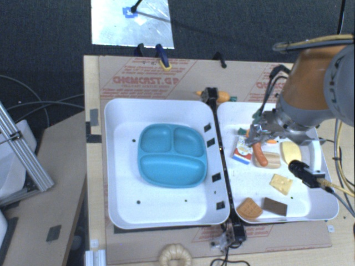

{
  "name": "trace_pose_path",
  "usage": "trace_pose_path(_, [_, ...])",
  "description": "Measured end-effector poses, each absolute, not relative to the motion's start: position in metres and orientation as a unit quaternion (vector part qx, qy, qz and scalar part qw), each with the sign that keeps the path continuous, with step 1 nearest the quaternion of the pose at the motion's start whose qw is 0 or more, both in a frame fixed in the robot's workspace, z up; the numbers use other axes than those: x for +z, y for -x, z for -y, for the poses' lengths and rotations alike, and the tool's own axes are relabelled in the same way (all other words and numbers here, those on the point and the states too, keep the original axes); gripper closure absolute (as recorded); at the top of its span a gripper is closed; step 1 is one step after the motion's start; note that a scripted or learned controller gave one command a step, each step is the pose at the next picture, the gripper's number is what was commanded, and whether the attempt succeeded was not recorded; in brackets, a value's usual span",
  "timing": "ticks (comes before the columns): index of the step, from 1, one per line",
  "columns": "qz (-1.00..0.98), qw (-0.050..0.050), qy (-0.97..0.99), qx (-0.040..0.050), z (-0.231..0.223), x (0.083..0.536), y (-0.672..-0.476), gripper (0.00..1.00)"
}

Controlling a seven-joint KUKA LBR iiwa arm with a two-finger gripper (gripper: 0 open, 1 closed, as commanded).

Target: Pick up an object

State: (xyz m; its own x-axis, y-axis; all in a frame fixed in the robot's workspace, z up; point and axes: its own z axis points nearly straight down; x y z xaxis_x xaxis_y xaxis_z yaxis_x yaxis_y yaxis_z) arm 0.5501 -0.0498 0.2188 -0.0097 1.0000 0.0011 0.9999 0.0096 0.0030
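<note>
The right bin (321, 204) holds several toy foods. A reddish sausage (261, 155) lies beside a small red, white and blue packet (242, 151). A pale yellow piece (289, 152) sits to the sausage's right. Nearer the front lie a cheese wedge (280, 183), a round waffle (249, 208) and a brown bar (274, 206). My gripper (255, 136) hangs low over the back of this bin, just above the upper end of the sausage and the packet. The wrist hides what is directly beneath it.
The left bin (122, 204) carries a blue divided plate (171, 155). A black divider (217, 148) runs between the bins. An orange item (222, 97) lies behind the bins, a beige ring (176, 255) in front. Cables trail at the right.
</note>
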Motion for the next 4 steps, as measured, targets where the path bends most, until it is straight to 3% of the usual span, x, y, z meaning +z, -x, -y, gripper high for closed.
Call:
trace_pose_path(1, [-0.710,0.000,-0.704,0.0013,0.003,0.229,-0.560,1.00])
trace_pose_path(2, [-0.709,0.000,-0.705,0.0012,-0.004,0.232,-0.570,1.00])
trace_pose_path(3, [-0.708,0.000,-0.706,-0.0001,-0.004,0.223,-0.562,1.00])
trace_pose_path(4, [-0.709,0.001,-0.705,0.0008,-0.005,0.233,-0.570,1.00])
